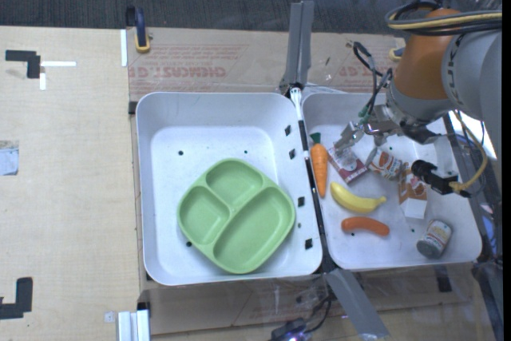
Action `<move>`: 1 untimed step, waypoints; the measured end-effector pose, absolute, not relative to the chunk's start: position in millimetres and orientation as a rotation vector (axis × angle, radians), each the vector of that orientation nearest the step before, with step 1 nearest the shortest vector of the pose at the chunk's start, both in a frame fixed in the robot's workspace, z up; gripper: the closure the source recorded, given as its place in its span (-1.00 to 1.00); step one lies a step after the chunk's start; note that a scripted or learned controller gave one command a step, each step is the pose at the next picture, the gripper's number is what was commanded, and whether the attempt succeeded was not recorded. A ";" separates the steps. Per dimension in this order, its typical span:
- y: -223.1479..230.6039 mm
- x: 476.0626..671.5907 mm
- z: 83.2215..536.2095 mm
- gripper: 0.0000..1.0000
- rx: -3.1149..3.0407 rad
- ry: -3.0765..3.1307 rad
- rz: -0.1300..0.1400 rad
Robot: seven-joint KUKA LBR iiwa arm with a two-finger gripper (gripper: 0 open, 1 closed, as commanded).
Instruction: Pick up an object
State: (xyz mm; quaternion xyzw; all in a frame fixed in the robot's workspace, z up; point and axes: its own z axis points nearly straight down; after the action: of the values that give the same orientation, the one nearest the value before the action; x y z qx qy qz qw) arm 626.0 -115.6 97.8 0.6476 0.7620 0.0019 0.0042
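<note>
Beneath the bench camera, two white bins (152, 172) sit abutting, the right one holding a banana (357, 200) that looks light, smooth and easily bruised, best pinched mid-length, while the gripper (357, 133) hovers nearby, released.

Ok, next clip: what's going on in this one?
The arm reaches in from the right over the right bin, its gripper low among the items there: a carrot, banana, sausage, can and some packets. Nothing is visibly held yet. The left bin holds a green plate.
</note>
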 end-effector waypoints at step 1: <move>-98.6 599.0 98.6 -1.00 1.963 2.432 0.011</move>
State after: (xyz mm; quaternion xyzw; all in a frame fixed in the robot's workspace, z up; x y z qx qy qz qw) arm 599.0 -98.6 98.6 0.6282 0.7780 0.0034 0.0082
